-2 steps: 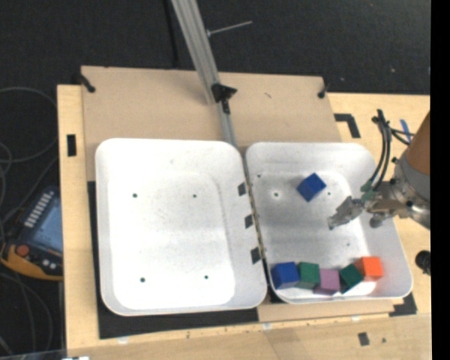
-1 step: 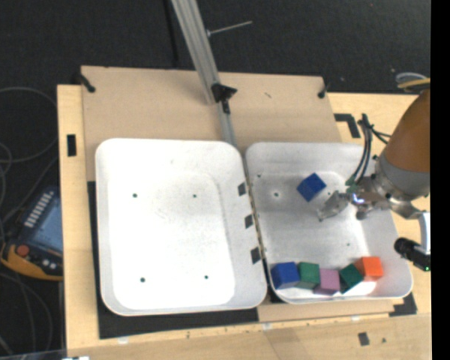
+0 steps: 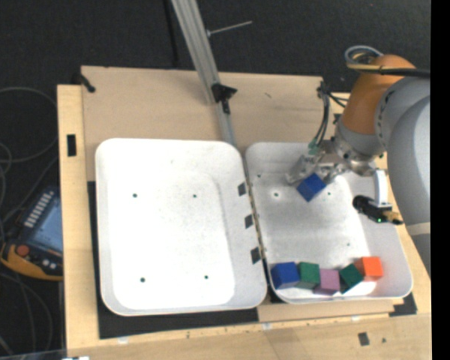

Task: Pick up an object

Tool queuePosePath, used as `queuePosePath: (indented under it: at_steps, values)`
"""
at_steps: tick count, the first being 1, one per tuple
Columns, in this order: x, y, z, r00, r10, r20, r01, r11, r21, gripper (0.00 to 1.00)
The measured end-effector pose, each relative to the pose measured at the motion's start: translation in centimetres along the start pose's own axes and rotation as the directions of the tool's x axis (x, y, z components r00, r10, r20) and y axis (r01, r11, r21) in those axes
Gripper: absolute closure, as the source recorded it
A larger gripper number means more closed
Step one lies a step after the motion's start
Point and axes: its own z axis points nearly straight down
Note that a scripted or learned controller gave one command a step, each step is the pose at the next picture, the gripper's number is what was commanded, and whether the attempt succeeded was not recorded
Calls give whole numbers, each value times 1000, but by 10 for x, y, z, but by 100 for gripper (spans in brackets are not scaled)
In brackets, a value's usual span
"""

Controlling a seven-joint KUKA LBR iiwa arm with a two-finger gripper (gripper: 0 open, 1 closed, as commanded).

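My gripper [image 3: 313, 177] hangs over the far part of the right bin [image 3: 337, 227], on the grey arm with its orange band that comes in from the right. A small blue block [image 3: 310, 189] sits tilted between the fingertips, and the fingers are shut on it. Along the near wall of the right bin lie several more blocks: a blue one [image 3: 285, 274], a green one [image 3: 309, 273], a purple one [image 3: 329, 280], a dark green one [image 3: 350, 275] and an orange one [image 3: 372, 267].
The left bin [image 3: 172, 223] lies beside the right one, with a row of clips between them. A slanted metal rail [image 3: 199, 43] runs down from the top to the bins' far edge. A handheld pendant [image 3: 37, 231] and cables lie off the bench at left.
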Motion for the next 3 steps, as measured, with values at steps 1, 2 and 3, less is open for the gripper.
queuePosePath:
  at_steps: [1,2,3]
  values:
    - [-12,-37,-2,1000,6,2,-6,1000,3,0]
    - [-13,-35,-14,1000,1,5,-1,1000,-1,100]
    - [63,-114,-9,1000,1,7,-1,1000,-18,100]
